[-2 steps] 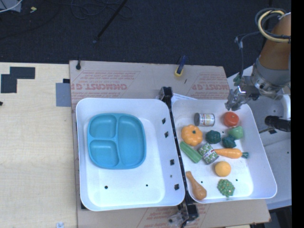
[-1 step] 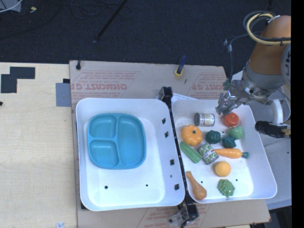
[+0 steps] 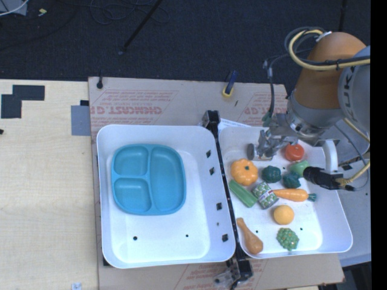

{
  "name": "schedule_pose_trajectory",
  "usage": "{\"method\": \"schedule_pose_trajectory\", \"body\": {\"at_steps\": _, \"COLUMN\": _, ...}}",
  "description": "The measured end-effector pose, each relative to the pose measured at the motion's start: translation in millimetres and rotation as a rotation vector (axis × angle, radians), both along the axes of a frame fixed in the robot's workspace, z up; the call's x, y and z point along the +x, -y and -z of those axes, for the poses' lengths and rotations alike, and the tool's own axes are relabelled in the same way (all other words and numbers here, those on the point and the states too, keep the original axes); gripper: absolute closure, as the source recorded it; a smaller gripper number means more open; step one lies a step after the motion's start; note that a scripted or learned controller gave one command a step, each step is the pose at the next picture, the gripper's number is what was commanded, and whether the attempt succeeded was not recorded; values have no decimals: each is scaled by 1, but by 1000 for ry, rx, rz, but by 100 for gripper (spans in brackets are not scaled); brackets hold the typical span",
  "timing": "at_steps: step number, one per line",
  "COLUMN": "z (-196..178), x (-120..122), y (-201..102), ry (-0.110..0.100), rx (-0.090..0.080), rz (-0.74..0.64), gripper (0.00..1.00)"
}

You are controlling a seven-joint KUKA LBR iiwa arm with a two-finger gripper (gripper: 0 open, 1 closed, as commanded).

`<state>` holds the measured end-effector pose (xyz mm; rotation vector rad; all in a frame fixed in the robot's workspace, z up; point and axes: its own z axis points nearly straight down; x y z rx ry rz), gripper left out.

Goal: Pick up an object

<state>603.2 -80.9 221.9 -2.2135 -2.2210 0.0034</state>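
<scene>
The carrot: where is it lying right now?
The carrot lies in the right bin, near its right side, just below two dark green vegetables and above the small orange ball.

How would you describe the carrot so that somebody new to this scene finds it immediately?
Look in the right bin, the one crowded with toy food. The carrot lies flat near its middle, just above a round orange fruit. It is the only long, tapered orange piece, with a small green tip on its right end.
</scene>
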Motion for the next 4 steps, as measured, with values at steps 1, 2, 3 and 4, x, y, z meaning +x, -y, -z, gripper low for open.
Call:
{"method": "schedule_pose_trajectory", "body": {"at_steps": 1, "z": 6, "x": -11, "y": -54, "ry": 0, "rx": -1, "rz": -1, "gripper": 100}}
{"method": "schedule_pose_trajectory", "body": {"at_steps": 2, "z": 10, "x": -24, "y": -105, "ry": 0, "rx": -1, "rz": -1, "gripper": 100}}
{"method": "schedule_pose_trajectory", "body": {"at_steps": 3, "z": -4, "x": -45, "y": -144, "ry": 0, "rx": -1, "rz": 0, "gripper": 100}}
{"method": "schedule_pose_trajectory", "body": {"at_steps": 4, "z": -7, "x": -61, "y": -196, "ry": -1, "rx": -2, "rz": -1, "gripper": 100}}
